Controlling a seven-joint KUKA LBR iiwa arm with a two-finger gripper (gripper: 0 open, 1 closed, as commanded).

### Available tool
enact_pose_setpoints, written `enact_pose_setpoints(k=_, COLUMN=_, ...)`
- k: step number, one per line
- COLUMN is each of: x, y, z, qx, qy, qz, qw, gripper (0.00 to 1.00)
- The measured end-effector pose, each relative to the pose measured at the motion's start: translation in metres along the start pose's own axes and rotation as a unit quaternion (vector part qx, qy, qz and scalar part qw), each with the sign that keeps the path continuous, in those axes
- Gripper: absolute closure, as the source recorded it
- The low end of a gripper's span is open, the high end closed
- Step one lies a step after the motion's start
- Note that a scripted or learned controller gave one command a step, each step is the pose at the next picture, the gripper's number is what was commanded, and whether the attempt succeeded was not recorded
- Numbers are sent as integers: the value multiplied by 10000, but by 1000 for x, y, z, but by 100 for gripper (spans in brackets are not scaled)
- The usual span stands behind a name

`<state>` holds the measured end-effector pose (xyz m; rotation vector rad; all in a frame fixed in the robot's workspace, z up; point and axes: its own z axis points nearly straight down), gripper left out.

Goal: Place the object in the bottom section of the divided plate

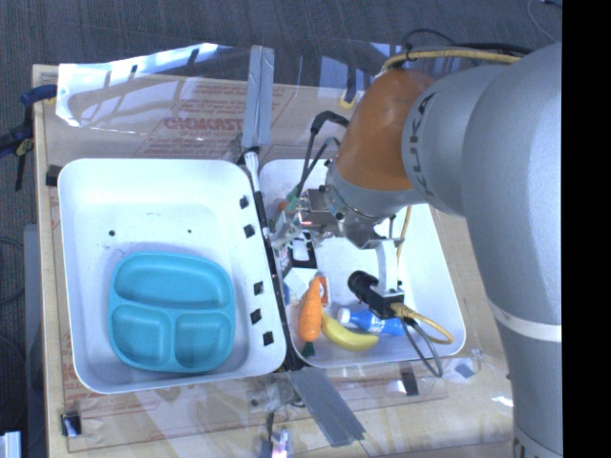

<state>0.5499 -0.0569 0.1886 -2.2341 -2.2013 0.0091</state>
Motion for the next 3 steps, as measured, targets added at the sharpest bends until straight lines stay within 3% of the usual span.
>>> enact_pose_setpoints(k=1, x=63, y=-33, z=1, qx=9, qy=-4, qz=152, qw=9999, gripper=100)
enact_pose_setpoints(k=2, x=125, y=-34, z=1, qx=-5, qy=-7, qz=-560, qw=9984, gripper=100)
enact_pose_setpoints(k=3, x=124, y=-34, z=1, qx=-6, qy=-8, qz=-557, qw=9984, gripper=0)
